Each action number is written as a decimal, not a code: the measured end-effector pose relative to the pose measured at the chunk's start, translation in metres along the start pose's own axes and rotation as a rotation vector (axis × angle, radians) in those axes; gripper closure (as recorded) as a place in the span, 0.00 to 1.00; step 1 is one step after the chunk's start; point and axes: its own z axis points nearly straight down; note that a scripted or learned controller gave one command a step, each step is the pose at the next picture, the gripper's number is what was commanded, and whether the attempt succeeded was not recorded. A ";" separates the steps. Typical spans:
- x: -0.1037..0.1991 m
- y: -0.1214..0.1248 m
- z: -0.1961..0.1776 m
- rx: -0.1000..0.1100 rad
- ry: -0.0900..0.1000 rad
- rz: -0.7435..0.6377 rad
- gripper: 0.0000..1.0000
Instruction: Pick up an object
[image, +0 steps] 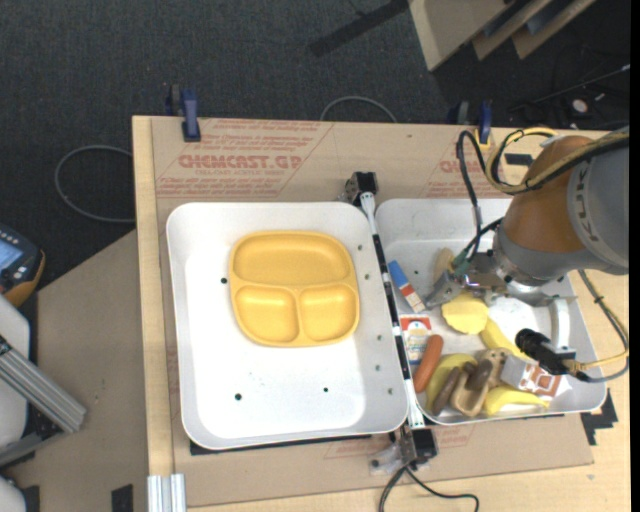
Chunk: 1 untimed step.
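My gripper (441, 279) is low in the right bin (420, 222), near its middle left, and stands open with nothing visible between its fingers. Just below and to its right lies a pale yellow round piece (465, 316). A blue and white tube (403, 285) lies to the gripper's left along the bin wall. An orange-red sausage (428, 361), a banana (505, 401) and brown pieces (463, 385) are heaped at the bin's front.
The left bin (200, 380) holds a yellow divided plate (295, 287) toward its back. A small red and white card (414, 326) lies by the divider between the bins. The grey arm with its orange band (545, 205) covers the right bin's far right.
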 end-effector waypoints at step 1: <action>0.029 0.062 -0.002 -0.012 -0.001 -0.008 0.00</action>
